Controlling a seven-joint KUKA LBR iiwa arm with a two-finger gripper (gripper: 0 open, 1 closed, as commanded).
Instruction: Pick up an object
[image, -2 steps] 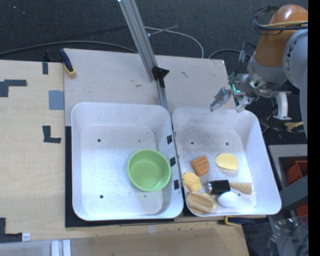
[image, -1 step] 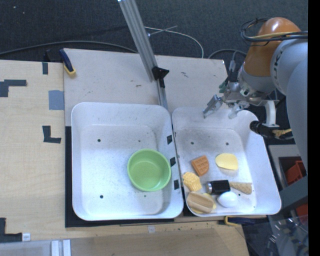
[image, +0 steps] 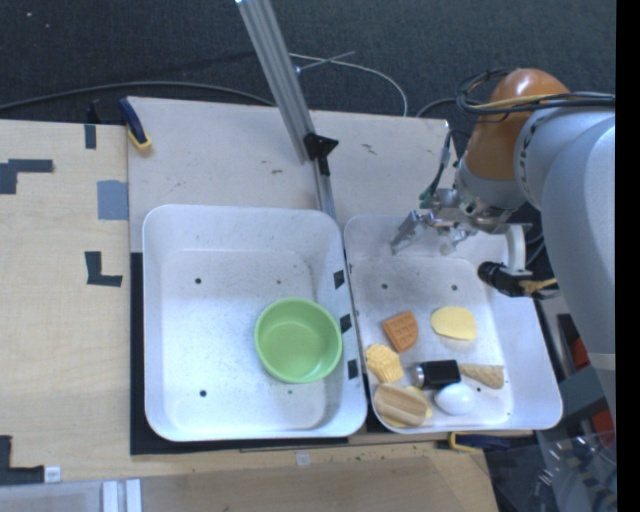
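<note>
Open floor across the right bin's (image: 520, 330) far half, under gripper (image: 432, 228) with fingers spread, holding nothing. Food pieces (image: 425, 365) clustered near its front rim; green bowl (image: 297, 340) in left bin (image: 190, 250).

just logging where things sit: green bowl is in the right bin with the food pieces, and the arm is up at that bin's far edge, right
Not quite. The camera view shows the green bowl alone in the left bin; the food pieces lie in the right bin. The rest stands: the arm's gripper is up at the right bin's far edge.
</note>
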